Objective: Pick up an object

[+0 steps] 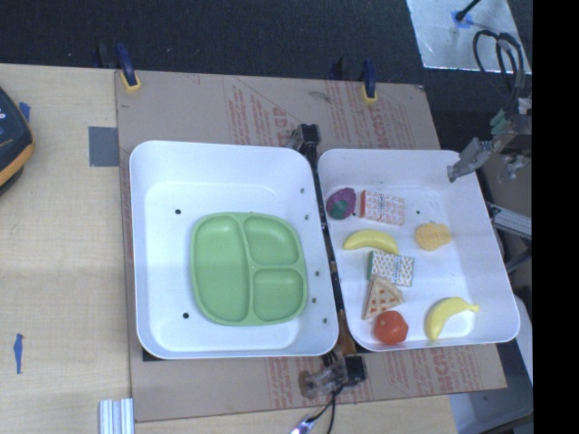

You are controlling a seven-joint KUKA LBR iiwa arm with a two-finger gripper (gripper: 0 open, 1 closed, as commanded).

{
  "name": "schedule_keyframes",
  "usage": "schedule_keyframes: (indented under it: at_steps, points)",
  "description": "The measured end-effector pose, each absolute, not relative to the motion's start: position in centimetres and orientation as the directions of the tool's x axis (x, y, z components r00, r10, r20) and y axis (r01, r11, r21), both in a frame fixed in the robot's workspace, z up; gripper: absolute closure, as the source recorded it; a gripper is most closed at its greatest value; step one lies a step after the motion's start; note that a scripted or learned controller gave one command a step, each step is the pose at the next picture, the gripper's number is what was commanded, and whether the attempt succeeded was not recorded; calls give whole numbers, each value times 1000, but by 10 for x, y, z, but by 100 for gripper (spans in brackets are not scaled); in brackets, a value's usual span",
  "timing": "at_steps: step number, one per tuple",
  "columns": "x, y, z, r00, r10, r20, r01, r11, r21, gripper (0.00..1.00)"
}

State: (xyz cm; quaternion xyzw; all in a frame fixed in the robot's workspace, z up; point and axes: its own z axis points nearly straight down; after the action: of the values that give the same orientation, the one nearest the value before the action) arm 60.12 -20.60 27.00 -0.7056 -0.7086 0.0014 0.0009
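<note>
The right bin (488,242) holds several toy foods: a purple piece (341,202), a white and red packet (383,207), a yellow banana (370,240), a yellow lumpy fruit (433,235), a green-patterned packet (391,268), a pizza slice (382,297), a red tomato (391,327) and a second banana (450,315). My gripper (463,166) hangs at the far right corner of this bin, over its rim, well away from every item. Nothing is seen in its grasp.
The left bin (154,242) carries a green divided plate (247,268). Both bins rest on a cardboard sheet (226,107) clamped to the bench. A black and orange device (11,143) lies at the far left edge.
</note>
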Motion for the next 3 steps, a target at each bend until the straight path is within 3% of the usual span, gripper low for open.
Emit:
schedule_keyframes:
  at_steps: [1,2,3]
  points:
    - [640,-153,183,-6,1000,1,1000,6,-6,0]
    - [656,-213,157,-2,1000,-1,1000,2,-3,0]
    - [538,-165,122,-4,1000,0,1000,4,-5,0]
